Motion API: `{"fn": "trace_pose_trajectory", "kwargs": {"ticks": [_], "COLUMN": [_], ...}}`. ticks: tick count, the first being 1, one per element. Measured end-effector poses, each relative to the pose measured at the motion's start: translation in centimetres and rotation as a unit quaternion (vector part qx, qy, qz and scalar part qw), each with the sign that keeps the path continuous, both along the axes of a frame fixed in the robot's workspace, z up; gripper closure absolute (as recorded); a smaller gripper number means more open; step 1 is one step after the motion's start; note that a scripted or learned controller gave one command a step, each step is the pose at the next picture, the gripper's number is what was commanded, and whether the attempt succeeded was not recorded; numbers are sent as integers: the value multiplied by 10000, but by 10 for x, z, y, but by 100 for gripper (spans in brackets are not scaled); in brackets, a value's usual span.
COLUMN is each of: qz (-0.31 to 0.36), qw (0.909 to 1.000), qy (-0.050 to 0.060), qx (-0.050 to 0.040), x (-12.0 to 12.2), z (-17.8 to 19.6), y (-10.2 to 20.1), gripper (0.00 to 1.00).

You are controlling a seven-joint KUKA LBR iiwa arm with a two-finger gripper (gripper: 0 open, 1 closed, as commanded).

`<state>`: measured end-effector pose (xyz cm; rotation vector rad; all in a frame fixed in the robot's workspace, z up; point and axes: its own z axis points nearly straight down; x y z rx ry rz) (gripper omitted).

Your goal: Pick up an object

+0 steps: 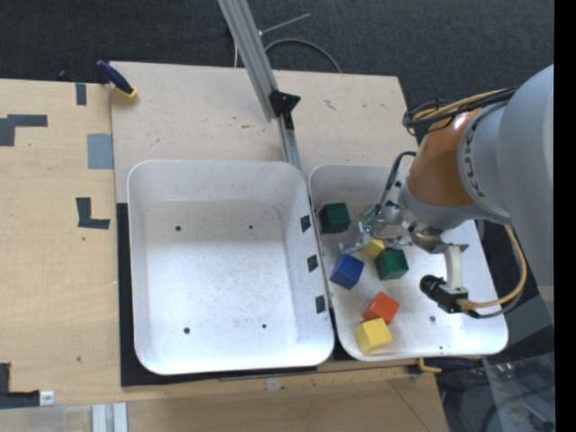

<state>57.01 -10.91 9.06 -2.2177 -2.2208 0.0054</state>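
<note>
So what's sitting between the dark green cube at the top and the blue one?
Nothing: bare white bin floor separates the dark green cube from the blue cube, seen from the overhead camera.

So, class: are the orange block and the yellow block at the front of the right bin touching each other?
Touching. The camera view shows the orange block resting against the top of the yellow block, no white bin floor visible between them.
</note>
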Motion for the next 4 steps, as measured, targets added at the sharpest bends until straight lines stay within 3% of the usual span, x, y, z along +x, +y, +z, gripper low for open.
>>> {"fn": "trace_pose_trajectory", "kwargs": {"ticks": [1,3,4], "qz": [7,0,-1], "qw": [10000,10000,10000], "qy": [-3,-16,-25], "qx": [7,-1,2], "x": [0,-7,-6], "z": [10,101,116], "y": [1,11,12], "gripper": [100,100,100]}}
